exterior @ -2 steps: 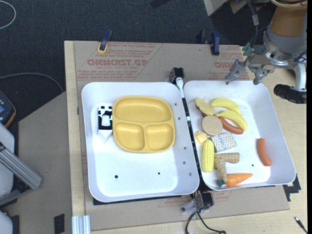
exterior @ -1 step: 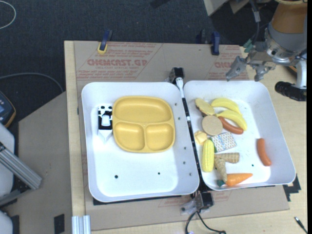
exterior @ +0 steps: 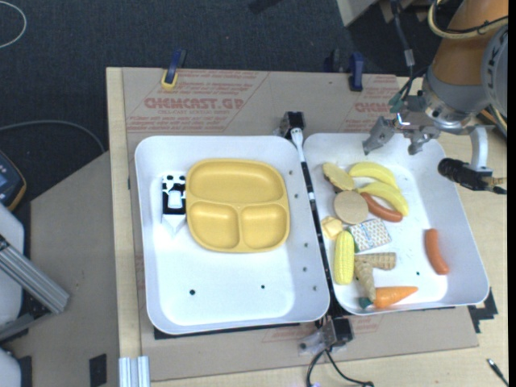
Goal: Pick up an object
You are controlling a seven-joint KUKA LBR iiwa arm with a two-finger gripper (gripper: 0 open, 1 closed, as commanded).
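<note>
Gripper (exterior: 398, 141) open above right bin (exterior: 459, 216), yellow bananas (exterior: 377, 182) below

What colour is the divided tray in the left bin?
Yellow: the divided tray is plain yellow all over, clearest in the camera view.

Arm in from upper right — claw (exterior: 398, 139) pointing down, fingers spread, nothing between.
</note>
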